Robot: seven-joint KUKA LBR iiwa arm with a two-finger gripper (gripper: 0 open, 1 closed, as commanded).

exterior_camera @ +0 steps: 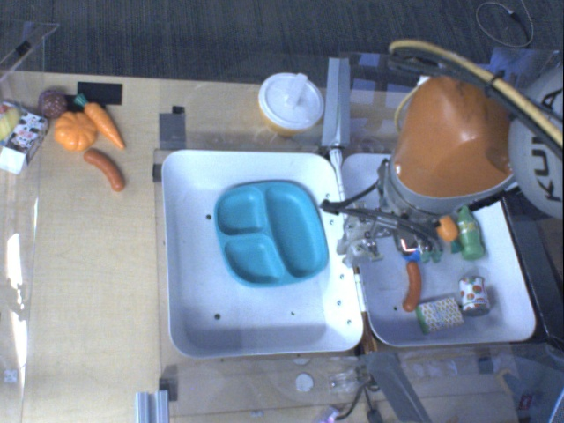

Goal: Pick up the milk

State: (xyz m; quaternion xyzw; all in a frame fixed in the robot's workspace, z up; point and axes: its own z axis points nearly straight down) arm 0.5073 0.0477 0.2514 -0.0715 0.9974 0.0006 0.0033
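Note:
A white carton with black patches, which looks like the milk [21, 136], lies on the bench at the far left edge, outside both bins. The arm's orange band [451, 139] hangs over the back of the right bin [520, 324]. My gripper [363, 241] is low at that bin's left wall, close to the divide between the bins and far from the carton. Nothing can be seen held in it.
A blue divided plate [269, 232] lies in the left bin [194, 324]. The right bin holds a red sausage [411, 286], a green bottle [469, 236], a small can [474, 295] and a green-grey box [439, 314]. Toy vegetables [88, 130] and a white lidded cup [291, 102] sit on the bench.

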